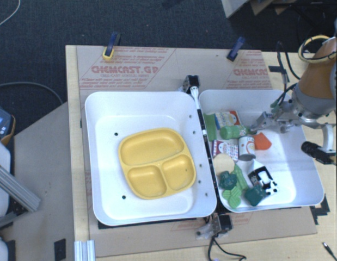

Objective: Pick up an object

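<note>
The right bin holds a heap of small objects. Among them are a green piece, an orange block, a small can, printed packets, teal toys and a black-and-white item. My gripper reaches in from the right, low over the bin's back half. Its tip is just above the orange block and right of the green piece. I see nothing held in it.
The left bin holds a yellow three-compartment tray. A black divider clip sits at the back between the bins. The arm's grey wrist and cables cover the right bin's far right corner.
</note>
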`<state>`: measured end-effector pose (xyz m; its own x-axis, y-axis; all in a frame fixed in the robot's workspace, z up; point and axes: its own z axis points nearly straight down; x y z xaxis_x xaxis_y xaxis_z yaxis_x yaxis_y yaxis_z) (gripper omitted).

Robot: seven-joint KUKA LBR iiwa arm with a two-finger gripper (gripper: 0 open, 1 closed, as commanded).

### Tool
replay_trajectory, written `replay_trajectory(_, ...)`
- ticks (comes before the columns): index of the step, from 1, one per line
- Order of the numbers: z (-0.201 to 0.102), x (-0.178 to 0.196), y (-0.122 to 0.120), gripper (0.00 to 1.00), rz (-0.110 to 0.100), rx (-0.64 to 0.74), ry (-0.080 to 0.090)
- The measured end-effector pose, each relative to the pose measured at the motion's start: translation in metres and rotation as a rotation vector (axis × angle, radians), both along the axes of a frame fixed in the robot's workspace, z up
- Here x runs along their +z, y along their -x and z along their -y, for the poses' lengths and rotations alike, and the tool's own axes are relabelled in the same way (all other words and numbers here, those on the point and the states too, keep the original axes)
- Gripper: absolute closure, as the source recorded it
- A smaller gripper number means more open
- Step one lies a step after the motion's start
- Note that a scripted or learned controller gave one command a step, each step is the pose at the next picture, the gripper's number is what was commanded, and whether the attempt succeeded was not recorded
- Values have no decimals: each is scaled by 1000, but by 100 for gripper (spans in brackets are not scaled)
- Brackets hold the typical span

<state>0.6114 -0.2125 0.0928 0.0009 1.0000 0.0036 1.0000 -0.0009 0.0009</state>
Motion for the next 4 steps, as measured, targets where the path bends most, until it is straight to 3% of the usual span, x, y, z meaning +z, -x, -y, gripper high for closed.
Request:
replay_trajectory(1, 0, 0, -5, 0, 11, 2, 3)
replay_trajectory(2, 1, 10, -5, 100, 14, 2, 7)
replay_trajectory(4, -9, 125, 6, 100, 7, 2, 7)
